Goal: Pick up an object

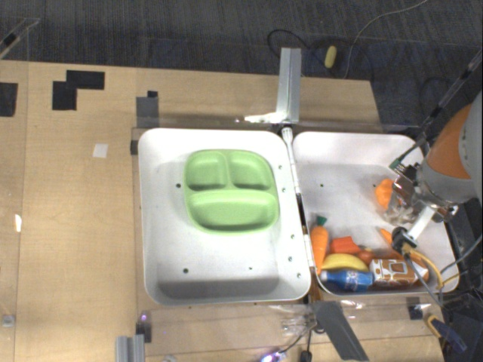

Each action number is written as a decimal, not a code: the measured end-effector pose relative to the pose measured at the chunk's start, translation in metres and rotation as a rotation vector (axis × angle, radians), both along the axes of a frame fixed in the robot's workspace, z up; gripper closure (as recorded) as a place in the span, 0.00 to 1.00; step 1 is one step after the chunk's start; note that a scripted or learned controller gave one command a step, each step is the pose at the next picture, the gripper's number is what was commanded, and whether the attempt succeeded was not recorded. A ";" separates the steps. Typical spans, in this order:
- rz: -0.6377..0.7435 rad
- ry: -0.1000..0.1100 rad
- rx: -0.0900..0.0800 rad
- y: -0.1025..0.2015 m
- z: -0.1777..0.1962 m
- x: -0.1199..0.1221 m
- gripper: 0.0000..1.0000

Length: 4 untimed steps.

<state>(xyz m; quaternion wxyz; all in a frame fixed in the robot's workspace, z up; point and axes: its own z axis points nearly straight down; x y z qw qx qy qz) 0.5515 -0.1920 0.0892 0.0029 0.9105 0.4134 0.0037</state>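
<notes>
**Inspector:** Report position. The end effector [402, 202] sits low in the right bin [339, 153], near its right wall. Whether it is wide or narrow I cannot tell; arm hardware crowds that area.

**Assistant:** Candidate objects?

**Inspector:** An orange piece [384, 193] lies just beside the end effector, on its left. Along the near wall of that bin: a carrot [320, 241], a banana [341, 262], a blue item [347, 280] and a brown packet [392, 271], packed touching one another. The left bin [162, 270] carries a green divided plate [229, 189].

**Assistant:** Risks?

**Inspector:** In my judgement, a closure beside the orange piece rather than around it would push it off toward the wall. In the near-wall cluster, neighbours leave little entry room, so a descent could land on top of items or catch two at once. The bin wall may also obstruct an approach.
</notes>
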 end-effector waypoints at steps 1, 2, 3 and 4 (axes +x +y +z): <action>-0.223 0.005 0.003 0.054 0.049 0.058 1.00; -0.223 0.006 0.003 0.054 0.048 0.058 0.00; 0.240 0.006 0.000 -0.001 0.055 0.055 0.00; 0.269 0.005 0.000 -0.004 0.007 0.047 0.00</action>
